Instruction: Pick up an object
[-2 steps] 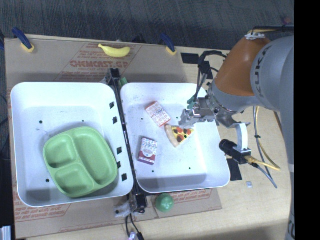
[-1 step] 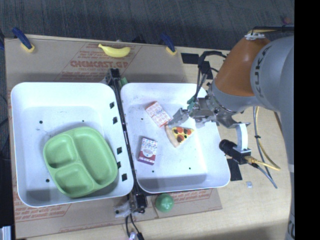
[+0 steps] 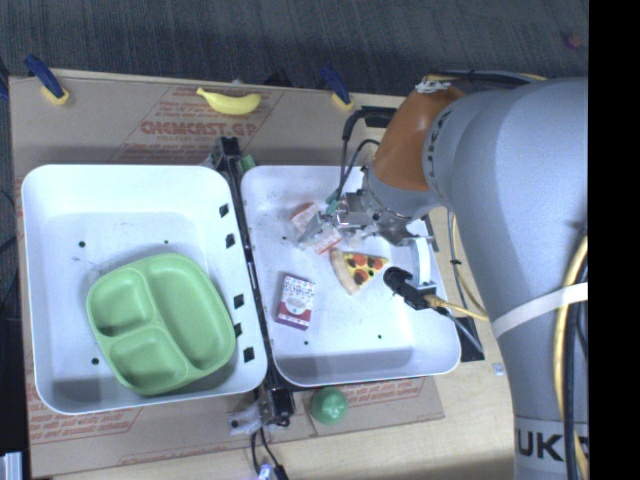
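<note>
**Hand low in the right bin**

The arm (image 3: 520, 218) reaches over the right bin (image 3: 300, 363); its hand (image 3: 335, 218) sits beside the pizza slice (image 3: 357, 268); grip state can't be told. Centre over the slice, then descend straight.

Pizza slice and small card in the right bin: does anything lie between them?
No. In the camera view, bare white bin floor separates the pizza slice from the small card in the right bin.
</note>
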Robot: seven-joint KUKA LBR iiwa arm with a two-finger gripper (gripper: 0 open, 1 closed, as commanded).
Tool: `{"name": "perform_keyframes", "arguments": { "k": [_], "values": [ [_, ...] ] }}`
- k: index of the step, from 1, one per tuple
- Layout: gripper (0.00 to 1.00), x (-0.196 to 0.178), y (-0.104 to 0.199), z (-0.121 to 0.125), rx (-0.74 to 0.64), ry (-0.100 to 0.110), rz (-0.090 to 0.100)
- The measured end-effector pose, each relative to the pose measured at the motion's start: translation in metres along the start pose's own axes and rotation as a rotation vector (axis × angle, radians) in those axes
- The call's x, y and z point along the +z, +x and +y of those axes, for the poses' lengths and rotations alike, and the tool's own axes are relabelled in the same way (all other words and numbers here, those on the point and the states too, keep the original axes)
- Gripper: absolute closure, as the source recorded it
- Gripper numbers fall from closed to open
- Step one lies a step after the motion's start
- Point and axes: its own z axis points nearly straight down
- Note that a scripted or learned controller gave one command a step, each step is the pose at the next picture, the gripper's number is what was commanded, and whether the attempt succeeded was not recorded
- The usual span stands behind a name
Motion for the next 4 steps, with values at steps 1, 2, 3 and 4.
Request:
{"name": "perform_keyframes", "arguments": {
  "k": [1,2,3,4],
  "values": [
    [1.00,-0.011,0.000,0.001,-0.003,-0.001,0.000],
    [1.00,-0.162,-0.037,-0.061,0.003,-0.006,-0.002],
    [1.00,-0.124,-0.061,-0.104,0.002,-0.001,0.000],
    [1.00,-0.123,-0.017,-0.138,0.001,-0.001,0.001]
  ]
}}
